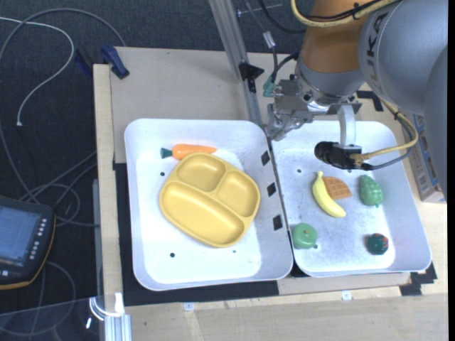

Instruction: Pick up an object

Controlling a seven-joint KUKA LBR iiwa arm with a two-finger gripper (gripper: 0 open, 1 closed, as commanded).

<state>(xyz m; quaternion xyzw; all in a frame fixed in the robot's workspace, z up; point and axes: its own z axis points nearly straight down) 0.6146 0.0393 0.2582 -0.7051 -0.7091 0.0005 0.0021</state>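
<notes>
Over the right white bin [405, 190], your gripper [284, 123] hovers by the back rim, finger state unclear.
Nothing's held; swing toward the yellow plastic banana [325, 196] at mid-bin, touching the brown waffle piece [339, 188], and descend squarely.

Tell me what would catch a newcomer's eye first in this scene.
The big yellow divided plate in the left bin stands out most, with an orange carrot lying just beyond its far edge. The grey-and-orange arm looms over the top of the right bin, its gripper low near the divide between the bins. Below it in the right bin lies a banana amid small green toy foods.
</notes>
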